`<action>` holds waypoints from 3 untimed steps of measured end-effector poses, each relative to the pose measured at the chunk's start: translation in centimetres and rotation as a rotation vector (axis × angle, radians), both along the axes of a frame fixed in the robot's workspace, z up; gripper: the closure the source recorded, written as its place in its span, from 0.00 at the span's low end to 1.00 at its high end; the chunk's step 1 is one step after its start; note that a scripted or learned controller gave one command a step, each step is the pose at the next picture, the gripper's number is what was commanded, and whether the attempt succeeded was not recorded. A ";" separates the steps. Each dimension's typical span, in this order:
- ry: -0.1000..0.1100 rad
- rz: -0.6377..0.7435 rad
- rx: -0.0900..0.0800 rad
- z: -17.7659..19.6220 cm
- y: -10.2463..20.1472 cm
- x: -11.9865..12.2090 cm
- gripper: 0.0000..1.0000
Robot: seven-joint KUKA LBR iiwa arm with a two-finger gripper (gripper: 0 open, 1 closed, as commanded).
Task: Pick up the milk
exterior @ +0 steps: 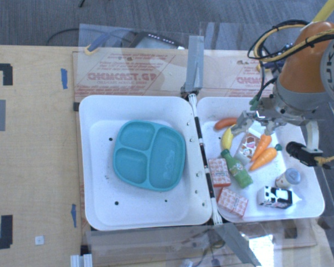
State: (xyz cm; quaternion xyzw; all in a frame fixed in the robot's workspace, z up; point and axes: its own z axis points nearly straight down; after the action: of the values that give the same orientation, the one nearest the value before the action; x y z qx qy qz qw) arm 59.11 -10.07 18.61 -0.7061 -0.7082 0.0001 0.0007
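Wooden tabletop (33, 149) w/ 2 white bins. Left bin (94, 115): 1 teal divided plate (149, 156). Right bin (312, 196): grey arm (309, 65) w/ end effector (258, 124), fingers spread, nothing between them, hovering above 2 carrots (263, 152). Also 1 green bottle (237, 170), 2 red-patterned boxes (219, 172), 1 banana (227, 138), 1 red sausage (226, 123), 1 small grey-capped jar (288, 178). Milk (276, 197), cow-patterned carton, lies near the front right corner, well apart from the end effector; jar just behind it.
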 end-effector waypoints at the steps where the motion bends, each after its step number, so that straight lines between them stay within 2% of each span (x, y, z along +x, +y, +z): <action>1: -0.027 -0.095 -0.005 -7.9 -3.6 0.9 0.00; 2: -0.019 -0.340 0.000 -9.3 -2.0 -0.2 0.00; 3: -0.017 -0.341 0.001 -8.4 -2.0 -0.3 1.00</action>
State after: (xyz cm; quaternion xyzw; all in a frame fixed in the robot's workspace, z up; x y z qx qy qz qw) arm 58.84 -12.10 10.19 -0.8159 -0.5782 -0.0063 -0.0050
